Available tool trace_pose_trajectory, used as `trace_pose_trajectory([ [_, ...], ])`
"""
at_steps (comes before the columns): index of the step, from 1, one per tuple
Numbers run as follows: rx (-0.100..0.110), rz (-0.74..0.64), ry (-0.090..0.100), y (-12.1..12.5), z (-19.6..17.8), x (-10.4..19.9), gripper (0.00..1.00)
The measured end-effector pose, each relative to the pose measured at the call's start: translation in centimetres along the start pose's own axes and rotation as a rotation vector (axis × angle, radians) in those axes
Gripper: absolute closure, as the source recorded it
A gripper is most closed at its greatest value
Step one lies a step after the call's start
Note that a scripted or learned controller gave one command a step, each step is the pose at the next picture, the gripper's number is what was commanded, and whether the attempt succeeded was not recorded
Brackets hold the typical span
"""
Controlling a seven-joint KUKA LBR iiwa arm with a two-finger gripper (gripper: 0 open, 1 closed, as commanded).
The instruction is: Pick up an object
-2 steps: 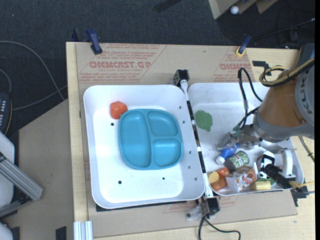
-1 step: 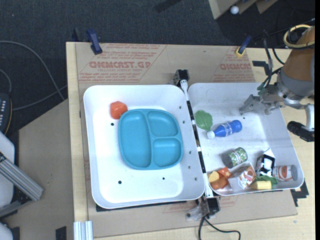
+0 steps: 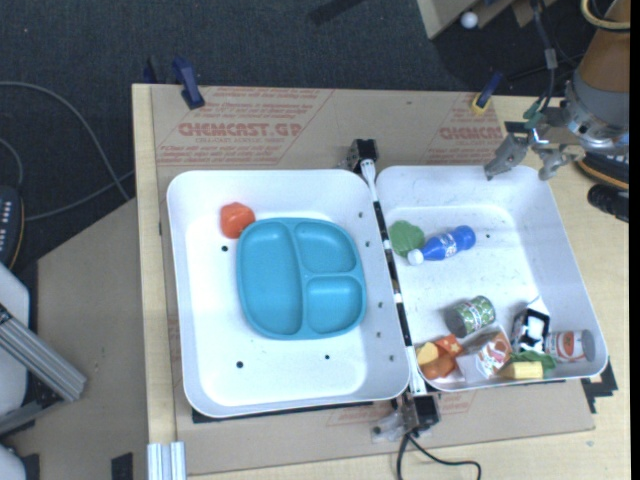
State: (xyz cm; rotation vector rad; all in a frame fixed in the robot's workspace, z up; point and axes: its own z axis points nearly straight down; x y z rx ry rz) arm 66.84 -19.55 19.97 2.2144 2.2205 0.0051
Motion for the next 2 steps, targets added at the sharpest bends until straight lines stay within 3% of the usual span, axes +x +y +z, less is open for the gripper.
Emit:
trace_pose_trajectory([
  [1,0.009,0.001,0.004,-3.8,9.4,10.2,0.0],
  [2,0.007,0.004,0.002,-14.2,4.2,6.3,0.0],
])
